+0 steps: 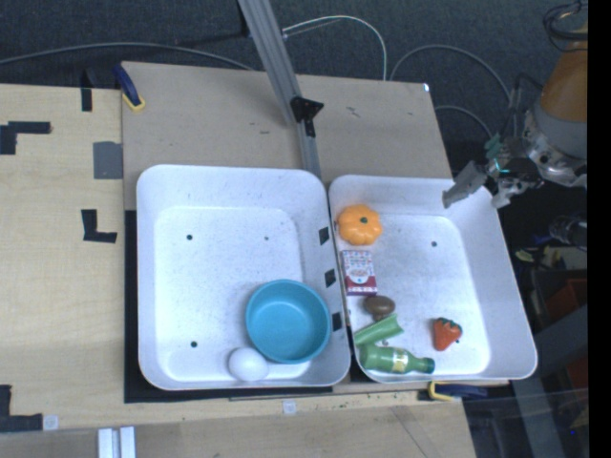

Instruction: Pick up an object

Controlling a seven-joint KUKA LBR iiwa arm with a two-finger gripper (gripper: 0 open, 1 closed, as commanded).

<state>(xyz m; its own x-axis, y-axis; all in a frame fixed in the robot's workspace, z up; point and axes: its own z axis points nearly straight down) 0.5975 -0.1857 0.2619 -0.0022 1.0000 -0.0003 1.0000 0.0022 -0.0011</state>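
While gripper hangs (grip state unclear), orange pumpkin, round, ribbed, green-stemmed.

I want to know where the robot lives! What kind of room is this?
Probably a robot lab or test bench. Two white bins sit on a wooden bench, toy food like a small pumpkin lies inside, and cables trail across dark carpet.

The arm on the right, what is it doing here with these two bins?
The arm's gripper hangs over the upper right rim of the right bin and holds nothing yet. That bin has an orange pumpkin, a small carton, a brown nut, a green bottle, another green piece and a strawberry. The left bin has a blue bowl and a white ball. No pick has begun.
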